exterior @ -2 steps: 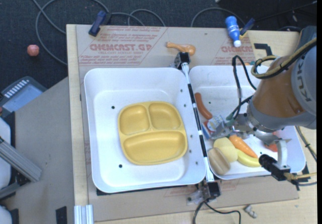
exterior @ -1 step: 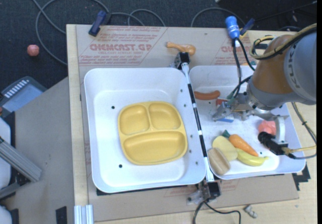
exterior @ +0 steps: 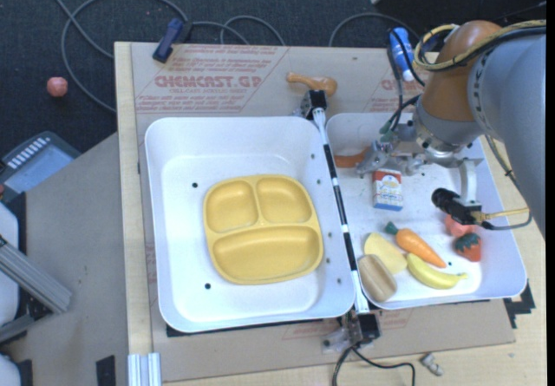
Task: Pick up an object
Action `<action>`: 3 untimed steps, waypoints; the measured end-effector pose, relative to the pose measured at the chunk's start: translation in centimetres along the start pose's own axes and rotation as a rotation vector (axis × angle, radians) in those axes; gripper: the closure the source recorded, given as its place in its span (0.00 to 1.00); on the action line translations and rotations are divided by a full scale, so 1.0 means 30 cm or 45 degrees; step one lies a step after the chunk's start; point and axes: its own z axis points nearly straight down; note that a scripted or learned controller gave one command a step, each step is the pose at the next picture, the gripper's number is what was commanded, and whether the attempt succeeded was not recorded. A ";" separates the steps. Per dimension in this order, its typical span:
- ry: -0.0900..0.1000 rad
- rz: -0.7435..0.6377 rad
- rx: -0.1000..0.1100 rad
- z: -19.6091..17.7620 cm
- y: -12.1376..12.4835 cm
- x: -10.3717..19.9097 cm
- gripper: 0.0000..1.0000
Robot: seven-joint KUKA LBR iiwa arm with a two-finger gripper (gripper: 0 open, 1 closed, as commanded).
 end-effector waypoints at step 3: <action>-0.002 -0.002 0.005 -0.032 0.122 0.073 1.00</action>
